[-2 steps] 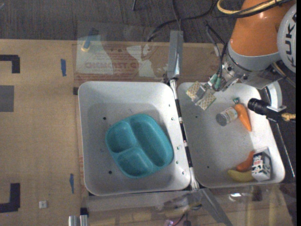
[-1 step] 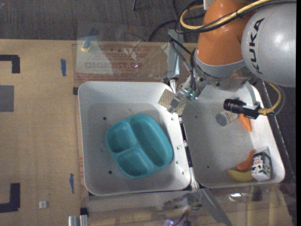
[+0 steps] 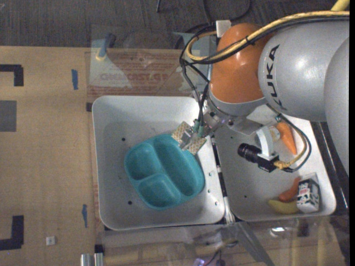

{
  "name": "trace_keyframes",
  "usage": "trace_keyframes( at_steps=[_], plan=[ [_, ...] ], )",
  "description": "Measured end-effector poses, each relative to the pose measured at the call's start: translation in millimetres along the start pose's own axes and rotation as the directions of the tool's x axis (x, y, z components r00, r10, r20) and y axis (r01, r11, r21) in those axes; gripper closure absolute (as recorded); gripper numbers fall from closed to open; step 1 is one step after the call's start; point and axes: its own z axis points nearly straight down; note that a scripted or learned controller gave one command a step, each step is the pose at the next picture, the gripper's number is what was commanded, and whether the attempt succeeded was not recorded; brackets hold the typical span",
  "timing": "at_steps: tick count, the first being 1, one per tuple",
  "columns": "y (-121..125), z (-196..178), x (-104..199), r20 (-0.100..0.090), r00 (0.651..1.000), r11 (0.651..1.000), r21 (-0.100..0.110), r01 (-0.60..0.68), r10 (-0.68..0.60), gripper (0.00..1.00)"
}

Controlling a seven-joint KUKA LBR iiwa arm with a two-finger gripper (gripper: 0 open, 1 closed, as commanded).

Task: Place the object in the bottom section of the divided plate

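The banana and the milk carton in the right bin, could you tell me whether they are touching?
Touching: the camera view shows the banana's right end meeting the milk carton's lower edge, with no gap visible.

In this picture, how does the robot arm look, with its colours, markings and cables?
The arm is silver-grey and rounded, with black KUKA lettering and an orange band above the wrist. A yellow cable and black cables run along it. The gripper has patterned beige pads. A small black camera sits beside the wrist.
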Motion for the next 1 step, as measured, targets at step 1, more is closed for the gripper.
trace_keyframes(
  at_steps=[1],
  plan=[
    [-0.2, -0.2, -0.7, 0.0, 1.0, 1.0, -0.001, -0.002, 0.002, 0.0]
  ],
)
